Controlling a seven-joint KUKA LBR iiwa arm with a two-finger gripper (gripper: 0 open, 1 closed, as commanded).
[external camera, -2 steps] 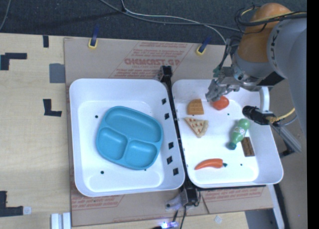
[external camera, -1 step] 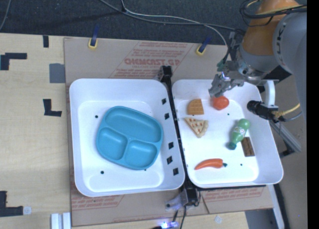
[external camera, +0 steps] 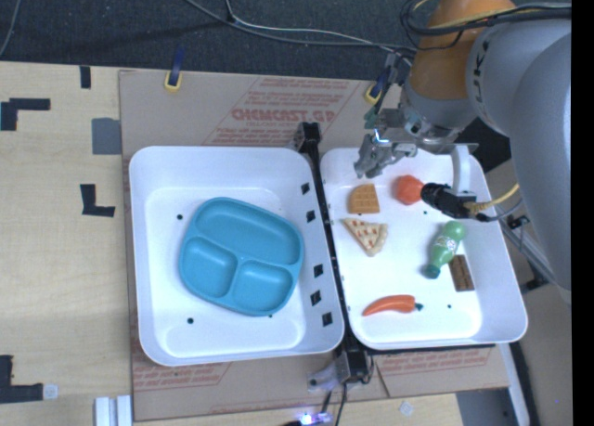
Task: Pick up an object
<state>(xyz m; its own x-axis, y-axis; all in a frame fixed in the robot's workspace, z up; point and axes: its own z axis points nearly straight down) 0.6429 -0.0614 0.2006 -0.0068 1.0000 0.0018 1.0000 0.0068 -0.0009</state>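
**A:** Where was the tool at that moment?

**B:** Over the far left corner of the right bin, reaching in from the right. Its tips hung just above the waffle square, not touching it as far as I could see.

**A:** Were the tips apart or together?

**B:** I could not tell; they were small and dark against the bin, and nothing showed between them.

**A:** What lay in that bin?

**B:** The waffle square sat near the left wall, with a pizza wedge just below it. A red tomato lay to the right of the waffle. A green bottle was tilted further right, a brown bar just beside it. A red chili pepper rested near the front edge.

**A:** And the left bin?

**B:** It held a blue divided plate, lying flat in the middle. Both bins stood side by side on the tabletop, over a cardboard sheet.
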